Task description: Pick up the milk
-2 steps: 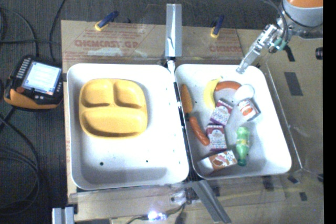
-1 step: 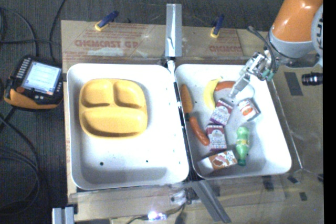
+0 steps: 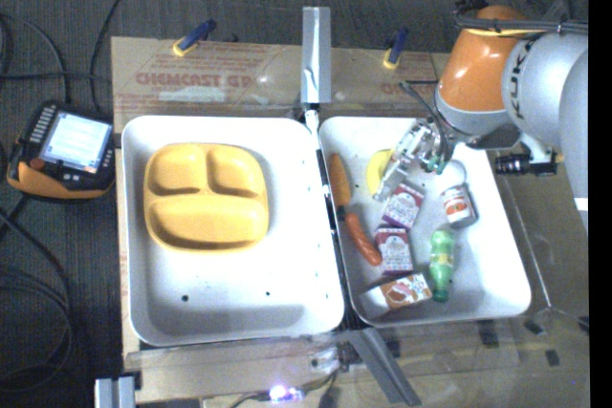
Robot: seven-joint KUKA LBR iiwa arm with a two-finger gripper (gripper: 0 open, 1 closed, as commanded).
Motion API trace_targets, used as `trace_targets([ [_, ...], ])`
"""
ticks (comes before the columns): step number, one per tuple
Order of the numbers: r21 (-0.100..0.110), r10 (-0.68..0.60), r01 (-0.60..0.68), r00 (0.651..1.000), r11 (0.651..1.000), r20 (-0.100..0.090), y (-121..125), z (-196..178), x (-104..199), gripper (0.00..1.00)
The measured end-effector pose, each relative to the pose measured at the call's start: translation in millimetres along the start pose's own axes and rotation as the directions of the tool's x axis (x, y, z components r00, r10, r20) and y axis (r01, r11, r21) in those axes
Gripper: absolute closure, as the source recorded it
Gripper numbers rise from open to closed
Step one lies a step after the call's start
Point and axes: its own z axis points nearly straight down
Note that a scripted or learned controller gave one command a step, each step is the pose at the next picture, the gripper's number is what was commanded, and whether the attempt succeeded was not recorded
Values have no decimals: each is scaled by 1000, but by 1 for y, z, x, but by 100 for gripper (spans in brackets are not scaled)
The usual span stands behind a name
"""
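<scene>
2 shallow white bins sat side by side on a brown bench, seen from above at a slant. The left bin [image 3: 191, 301] held a yellow divided tray [image 3: 207, 196] with 3 compartments, lying flat toward its upper half.

The right bin [image 3: 497, 282] held a scatter of small items. A yellow piece, perhaps a banana [image 3: 378, 169], lay near the upper middle. 2 orange sausage-like pieces lay along the left wall: an upper one [image 3: 338, 180] and a lower one [image 3: 363, 239]. 3 small cartons, any of which could be the milk, sat in the middle: a purple and white one [image 3: 405, 204] just below the gripper, a red one [image 3: 394, 248] directly beneath it, and an orange and red one [image 3: 405, 290] lying on its side near the front wall. A green bottle [image 3: 440, 265] lay just right of the red carton. A small white jar with a red label [image 3: 458, 204] lay toward the right.

The grey arm with its orange band [image 3: 483, 72] reached in from the right. Its gripper [image 3: 413, 156] hung over the upper part of the right bin, tilted down and leftward, just above the purple and white carton. Nothing showed between its fingers, and how far apart they stood could not be made out.

A handheld controller with a lit screen [image 3: 65, 148] rested on the floor to the left of the bench.
</scene>
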Motion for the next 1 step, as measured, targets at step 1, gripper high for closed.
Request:
trace_targets([
  [1, -1, 40, -40, 999, 999, -6, 53, -79, 17, 0],
])
